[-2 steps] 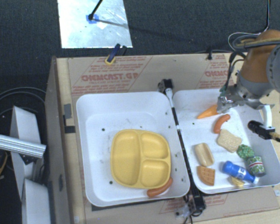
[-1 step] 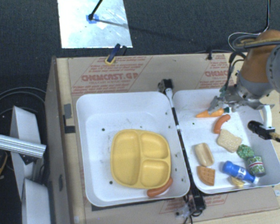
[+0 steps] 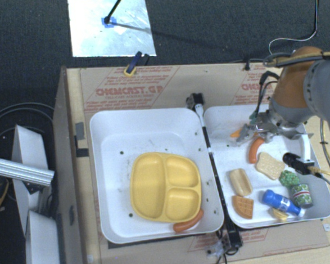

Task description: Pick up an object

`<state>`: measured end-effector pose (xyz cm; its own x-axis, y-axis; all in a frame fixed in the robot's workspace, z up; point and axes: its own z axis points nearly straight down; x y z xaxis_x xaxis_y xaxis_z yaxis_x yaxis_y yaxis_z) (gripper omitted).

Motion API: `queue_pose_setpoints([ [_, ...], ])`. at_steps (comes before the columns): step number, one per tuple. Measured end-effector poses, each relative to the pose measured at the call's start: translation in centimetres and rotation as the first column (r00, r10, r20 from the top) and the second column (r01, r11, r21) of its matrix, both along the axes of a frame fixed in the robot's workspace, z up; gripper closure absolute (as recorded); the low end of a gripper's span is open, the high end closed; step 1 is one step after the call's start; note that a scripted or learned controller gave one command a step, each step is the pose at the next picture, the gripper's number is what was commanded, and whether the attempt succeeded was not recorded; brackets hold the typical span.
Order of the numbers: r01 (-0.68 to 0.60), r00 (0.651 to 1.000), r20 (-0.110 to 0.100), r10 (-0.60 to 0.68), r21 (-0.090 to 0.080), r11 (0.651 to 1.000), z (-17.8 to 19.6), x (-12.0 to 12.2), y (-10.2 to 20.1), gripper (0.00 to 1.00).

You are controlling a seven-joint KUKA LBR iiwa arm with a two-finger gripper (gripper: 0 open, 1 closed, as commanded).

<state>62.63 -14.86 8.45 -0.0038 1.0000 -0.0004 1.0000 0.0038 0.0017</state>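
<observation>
My gripper hangs low over the back of the right bin, reaching in from the right. An orange sausage lies just in front of it, close under the gripper. A small orange piece sits right at the gripper's left side. I see nothing held. Further forward in the same bin lie a pale cracker, a hot dog bun, a waffle, a blue bottle, a green broccoli piece and a small can.
The left bin holds a yellow divided plate with a red sausage against its front edge. A black divider runs between the bins. Cardboard lies under both.
</observation>
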Motion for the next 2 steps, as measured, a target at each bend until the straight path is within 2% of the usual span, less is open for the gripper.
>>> queue_pose_setpoints([
  [1, -0.002, 1.000, 0.004, 0.002, -0.001, 1.000, 1.1, 0.1, 0.0, 1.00],
  [2, -0.002, 1.000, 0.004, 0.002, 0.001, 1.000, 10.2, -2.3, 8.9, 1.00],
])
